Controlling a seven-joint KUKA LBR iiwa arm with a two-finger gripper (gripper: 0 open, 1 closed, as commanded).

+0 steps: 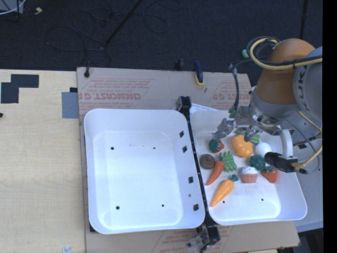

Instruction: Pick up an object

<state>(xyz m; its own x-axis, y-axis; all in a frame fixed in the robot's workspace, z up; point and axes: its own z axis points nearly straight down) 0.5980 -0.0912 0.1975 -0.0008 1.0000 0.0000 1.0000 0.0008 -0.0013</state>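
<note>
The arm (295,73) is cut off by the right edge, and its wrist hides the right bin's (263,210) far corner. The claw (239,126) is too cluttered to read.

Both bins, the left bin (138,170) and the right bin (274,207), are seen to be of smooth white plastic with a slight sheen. They are borne on a sheet of matt brown cardboard (137,91) printed in red. The bench top (37,167) to the left looks like pale, matt wood or board. The toy carrot (222,192) and the orange fruit (242,146) appear as smooth moulded plastic. The arm's orange band (281,70) is glossy; the gripper (239,125) looks like dull grey metal.
</note>
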